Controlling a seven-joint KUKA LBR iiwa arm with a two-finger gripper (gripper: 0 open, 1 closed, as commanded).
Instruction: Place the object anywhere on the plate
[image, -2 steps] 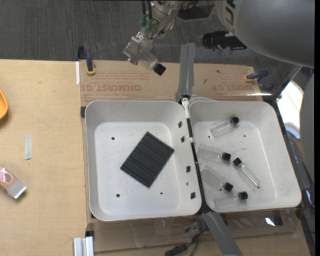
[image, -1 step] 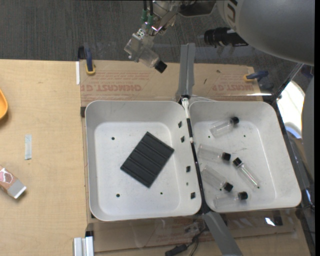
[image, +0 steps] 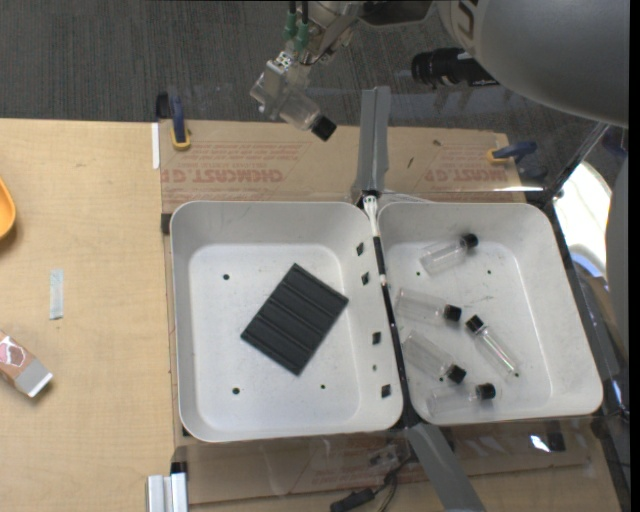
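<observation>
Watching the gripper (image: 297, 50) hang high in the upper middle of the frame, above the back edge of the left bin (image: 185, 300), and I can see a clear vial with a black cap (image: 292, 103) dangling right below it. It looks pinched between the fingertips, so I'm calling the pincer closed on that vial, though the grip seems to catch just the upper end, with the vial slanting down toward its cap. That's my worry: a hold that shallow could let the vial swivel or slip out mid-carry, and from this height it would bounce on the cardboard or roll off behind the bins. The target, the dark ribbed plate (image: 295, 318), lies flat in the middle of the left bin, tilted diagonally, well below and in front of the vial in the picture. A round vial released from too high could also roll straight off that plate onto the white bin floor. Over in the right bin (image: 560, 300), lower right of the frame, several more vials (image: 470, 350) lie scattered, out of the way for now.
</observation>
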